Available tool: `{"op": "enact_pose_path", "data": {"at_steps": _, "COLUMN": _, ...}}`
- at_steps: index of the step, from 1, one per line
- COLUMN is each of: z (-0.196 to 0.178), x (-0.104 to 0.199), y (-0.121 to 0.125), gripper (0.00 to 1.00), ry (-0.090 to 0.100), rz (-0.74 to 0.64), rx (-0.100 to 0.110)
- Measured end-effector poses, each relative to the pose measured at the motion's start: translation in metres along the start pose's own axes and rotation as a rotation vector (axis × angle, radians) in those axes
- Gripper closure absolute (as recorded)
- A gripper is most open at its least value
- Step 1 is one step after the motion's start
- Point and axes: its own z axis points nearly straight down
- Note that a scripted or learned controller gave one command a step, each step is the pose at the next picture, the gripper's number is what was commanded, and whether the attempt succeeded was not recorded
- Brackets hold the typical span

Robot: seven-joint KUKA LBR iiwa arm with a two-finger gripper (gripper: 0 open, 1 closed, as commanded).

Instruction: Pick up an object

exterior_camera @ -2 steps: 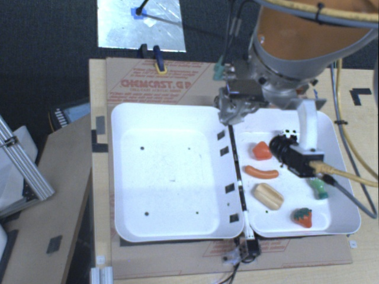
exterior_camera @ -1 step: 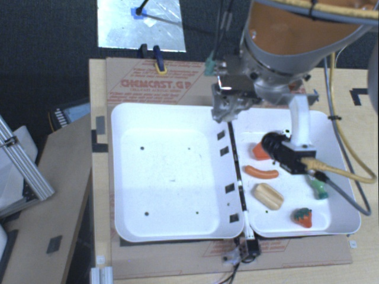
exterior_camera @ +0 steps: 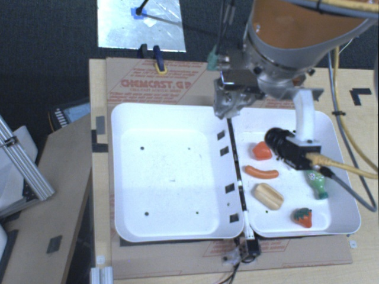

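Several toy foods lie in the right bin (exterior_camera: 342, 158): an orange-red piece (exterior_camera: 262, 151), a thin red sausage (exterior_camera: 262, 172), a tan bread roll (exterior_camera: 268, 196), a strawberry (exterior_camera: 302, 217) and a green piece (exterior_camera: 318, 184). My gripper (exterior_camera: 227, 106) hangs over the far end of the divider between the two bins, up and left of the orange-red piece and apart from every object. I see nothing held in it. The grey and orange arm above hides the far part of the right bin.
The left bin (exterior_camera: 127, 158) lies beside the right one. A black cylinder on a white bracket (exterior_camera: 289, 145) with a yellow cable (exterior_camera: 349, 169) reaches over the right bin. A foil sheet (exterior_camera: 141, 16) lies behind the bench.
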Motion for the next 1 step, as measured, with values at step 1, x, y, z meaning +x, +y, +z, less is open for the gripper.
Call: {"op": "enact_pose_path", "data": {"at_steps": 1, "z": 0.0003, "x": 0.0, "y": -0.0001, "gripper": 0.0, "ry": 0.0, "rz": -0.001, "rx": 0.001}}
